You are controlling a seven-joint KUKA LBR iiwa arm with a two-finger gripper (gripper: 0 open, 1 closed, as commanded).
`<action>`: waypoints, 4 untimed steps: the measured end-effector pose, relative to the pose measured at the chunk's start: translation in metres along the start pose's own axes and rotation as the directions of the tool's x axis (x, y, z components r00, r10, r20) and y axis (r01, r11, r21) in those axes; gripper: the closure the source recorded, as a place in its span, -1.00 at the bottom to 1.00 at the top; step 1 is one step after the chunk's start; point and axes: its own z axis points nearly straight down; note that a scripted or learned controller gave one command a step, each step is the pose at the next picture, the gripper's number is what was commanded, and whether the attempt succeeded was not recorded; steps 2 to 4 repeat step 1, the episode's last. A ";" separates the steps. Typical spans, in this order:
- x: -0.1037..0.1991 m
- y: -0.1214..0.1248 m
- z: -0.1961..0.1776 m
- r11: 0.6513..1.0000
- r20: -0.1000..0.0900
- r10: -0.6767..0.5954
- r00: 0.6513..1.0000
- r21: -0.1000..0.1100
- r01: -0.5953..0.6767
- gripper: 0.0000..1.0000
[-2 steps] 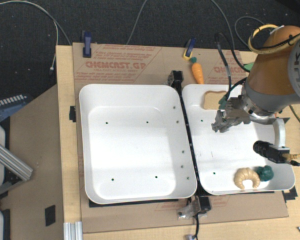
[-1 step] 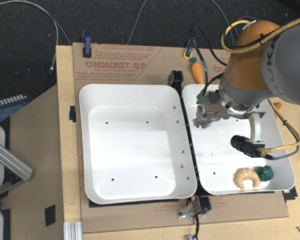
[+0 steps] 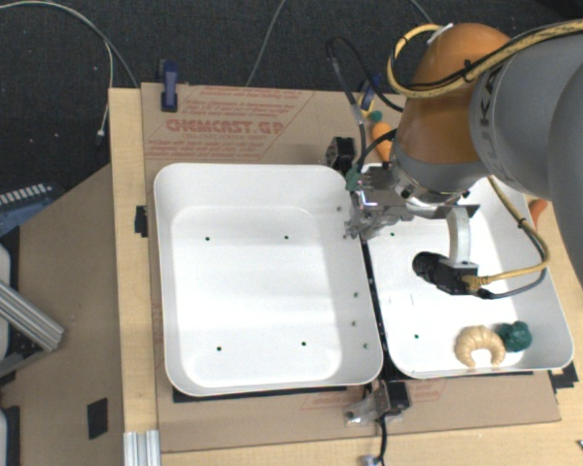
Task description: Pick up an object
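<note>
My gripper point(image 3: 369, 214) hangs low over the left rim of the right bin point(image 3: 408, 362), close to the divide between the two bins. A tan croissant-shaped object point(image 3: 479, 346) lies in the right bin's near corner, touching a dark teal object point(image 3: 514, 336) on its right. Both are well in front of the gripper and to its right. A small orange object point(image 3: 380, 148) shows at the back of the right bin, just behind the wrist. The arm's orange band point(image 3: 447, 95) and grey body hide much of that bin's far side.
The left bin point(image 3: 175, 260) is a shallow white tray to the gripper's left. A black connector point(image 3: 439, 270) on a yellow cable hangs from the arm over the right bin's middle. Both bins rest on a cardboard sheet point(image 3: 223, 124), with dark floor beyond.
</note>
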 end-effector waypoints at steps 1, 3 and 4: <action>0.052 0.016 0.005 1.000 0.000 0.000 1.000 0.001 0.000 1.00; 0.052 0.016 0.005 1.000 0.000 0.000 1.000 0.001 0.000 1.00; 0.052 0.016 0.005 1.000 0.000 0.000 1.000 0.001 0.000 1.00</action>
